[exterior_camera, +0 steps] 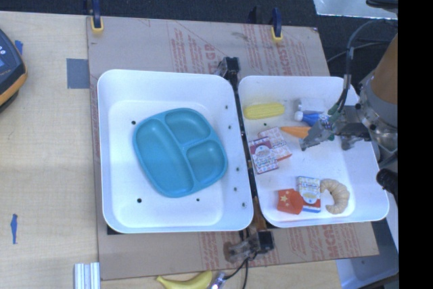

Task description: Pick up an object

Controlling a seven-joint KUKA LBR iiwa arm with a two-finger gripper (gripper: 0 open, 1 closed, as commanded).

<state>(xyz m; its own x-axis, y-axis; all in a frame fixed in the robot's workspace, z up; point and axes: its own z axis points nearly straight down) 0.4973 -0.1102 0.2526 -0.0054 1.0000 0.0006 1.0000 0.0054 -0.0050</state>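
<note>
Gripper (323, 133) hung low over right bin (358, 216), near the carrot (295, 132); can't tell its state. Carrot was a small orange wedge, lying flat approx. mid-bin, just below yellow corn (264, 110) & right of the red/white packet (269, 150).

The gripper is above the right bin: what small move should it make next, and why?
Probably lower straight down a little. The gripper sits over the right bin near the carrot, and nothing can be seen between its fingers. The corn and the shrimp lie farther away.
</note>
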